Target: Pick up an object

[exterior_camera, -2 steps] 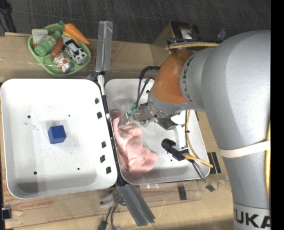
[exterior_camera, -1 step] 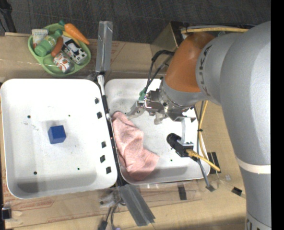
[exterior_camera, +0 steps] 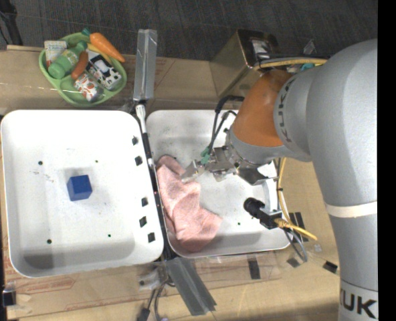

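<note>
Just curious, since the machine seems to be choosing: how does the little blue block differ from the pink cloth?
The blue block is a small, stiff cube with sharp edges; the pink cloth is larger, soft and crumpled. The block sits alone in the left bin, far from the arm; the cloth lies in the right bin, with the end effector at its upper edge. Both rest on a white bin floor.

Cube (exterior_camera: 79, 186) in left bin (exterior_camera: 24, 129); cloth (exterior_camera: 184, 207) in right bin (exterior_camera: 184, 122), gripper (exterior_camera: 199, 167) above
</note>
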Tool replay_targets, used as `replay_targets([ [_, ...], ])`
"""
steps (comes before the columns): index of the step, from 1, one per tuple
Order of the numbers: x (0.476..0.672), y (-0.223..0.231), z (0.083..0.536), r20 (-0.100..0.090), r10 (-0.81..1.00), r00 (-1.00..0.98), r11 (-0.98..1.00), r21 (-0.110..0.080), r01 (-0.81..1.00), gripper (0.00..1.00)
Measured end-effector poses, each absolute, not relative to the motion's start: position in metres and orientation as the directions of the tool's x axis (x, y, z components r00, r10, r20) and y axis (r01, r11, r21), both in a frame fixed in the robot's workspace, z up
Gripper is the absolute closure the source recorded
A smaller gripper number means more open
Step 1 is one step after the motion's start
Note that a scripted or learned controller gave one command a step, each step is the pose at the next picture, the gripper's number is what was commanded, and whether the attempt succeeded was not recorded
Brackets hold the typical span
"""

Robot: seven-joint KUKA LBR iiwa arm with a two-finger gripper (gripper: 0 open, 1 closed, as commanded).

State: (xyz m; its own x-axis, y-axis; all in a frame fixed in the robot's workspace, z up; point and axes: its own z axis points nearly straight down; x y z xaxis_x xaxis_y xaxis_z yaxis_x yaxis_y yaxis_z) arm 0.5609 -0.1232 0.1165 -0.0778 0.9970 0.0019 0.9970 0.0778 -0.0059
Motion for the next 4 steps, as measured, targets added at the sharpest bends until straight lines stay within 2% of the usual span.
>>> replay_targets([
  [1, 0.574, -0.101, 0.092, 0.003, 0.990, -0.142, 0.142, -0.005, 0.990, 0.00],
  [2, 0.513, -0.120, 0.092, 0.002, 0.965, -0.263, 0.263, -0.002, 0.965, 0.00],
  [3, 0.514, -0.120, 0.102, 0.002, 0.964, -0.267, 0.267, -0.002, 0.964, 1.00],
  [4, 0.548, -0.060, 0.268, -0.001, 0.908, -0.419, 0.419, 0.001, 0.908, 1.00],
])
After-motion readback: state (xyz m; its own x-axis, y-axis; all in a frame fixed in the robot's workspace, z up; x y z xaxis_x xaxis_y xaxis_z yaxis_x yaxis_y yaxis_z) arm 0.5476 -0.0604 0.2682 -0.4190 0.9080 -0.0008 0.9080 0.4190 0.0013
